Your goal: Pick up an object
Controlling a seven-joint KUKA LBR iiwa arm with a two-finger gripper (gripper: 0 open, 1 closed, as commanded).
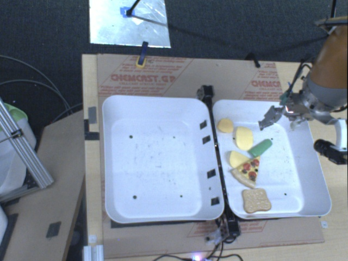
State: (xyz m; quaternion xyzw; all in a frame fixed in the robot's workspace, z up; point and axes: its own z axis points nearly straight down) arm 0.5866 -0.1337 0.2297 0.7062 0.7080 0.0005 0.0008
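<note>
Table (179, 72): tan board printed with red lettering, carrying the two white bins. Left bin (157, 159) sits at the nine o'clock side of the right bin (304, 170), the two touching along a row of black clips (209, 156). Silvery sheet (129, 14) lies on the dark carpet (244, 10) at twelve o'clock, a small blue piece (126, 12) on it. Yellow-and-blue clamp (142, 56) grips the table's far edge. Aluminium frame bars (22, 145) stand at nine o'clock.

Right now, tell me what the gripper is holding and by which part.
Nothing is held. The gripper hangs over the right bin, with no object between its fingers; the toy foods lie loose on the bin floor.
</note>
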